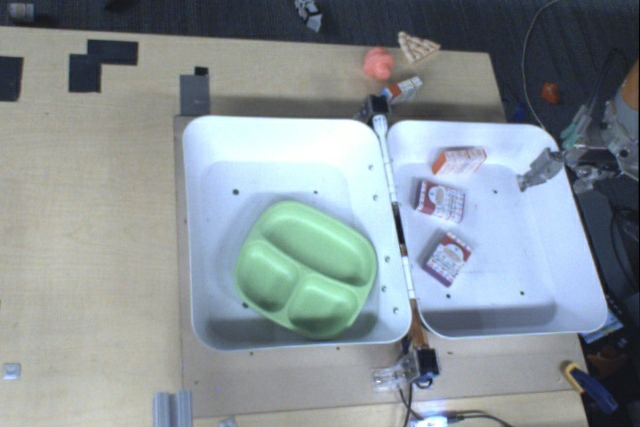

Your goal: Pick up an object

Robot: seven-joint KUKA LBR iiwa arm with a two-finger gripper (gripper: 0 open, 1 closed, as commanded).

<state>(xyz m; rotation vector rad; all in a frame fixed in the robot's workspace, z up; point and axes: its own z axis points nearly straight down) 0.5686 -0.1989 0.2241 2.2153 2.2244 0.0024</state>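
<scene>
Three small packets lie in the right bin, and any of them could serve as the thing to pick up: an orange-and-white carton near the far wall, a dark red packet just below it, and a second red packet nearer the middle of the floor. They lie flat and apart from one another, none touching, which looks like a loose scatter, not an arrangement. The left bin carries a green divided plate, tilted against the near slope and taking up much of that floor.

The gripper hangs at the right bin's far right corner, over the rim, well apart from all three packets. Nothing is between its fingers; whether they stand wide or narrow I cannot tell, since they are small and partly blurred here.

Judging by the layout, the lower red packet offers the most room: bare white floor on every side and no wall close by. The carton sits nearer the far wall, so a finger on that side may have less clearance. The two bins touch along their shared rim, where a dark cable runs. On the tabletop beyond the bins rest a pink ball and a small wedge-shaped toy, out of the way.
</scene>
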